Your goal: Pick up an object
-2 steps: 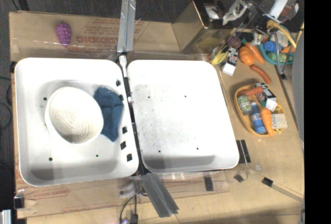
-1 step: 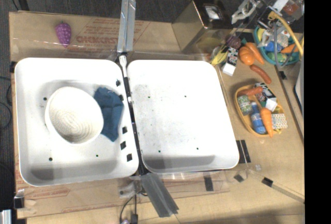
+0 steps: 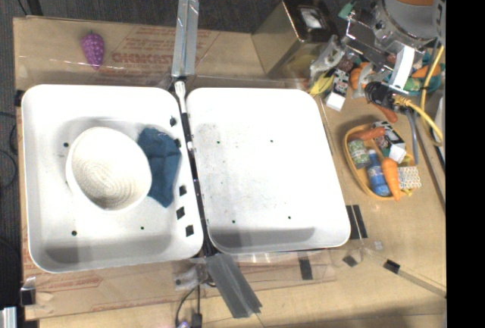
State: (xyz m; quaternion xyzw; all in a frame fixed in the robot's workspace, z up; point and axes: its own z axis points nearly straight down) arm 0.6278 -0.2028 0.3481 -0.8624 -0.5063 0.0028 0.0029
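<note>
white woven hat (image 3: 111,167): round, domed, lay crown-up in left bin (image 3: 45,251), nearer its left wall | blue cloth (image 3: 161,162): crumpled, touched the hat's right side, lay near the bin's right wall

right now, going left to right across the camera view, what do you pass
purple object on the bench → white woven hat in the left bin → blue cloth beside it → right bin → small basket of colourful items → gripper up at the far right
</note>
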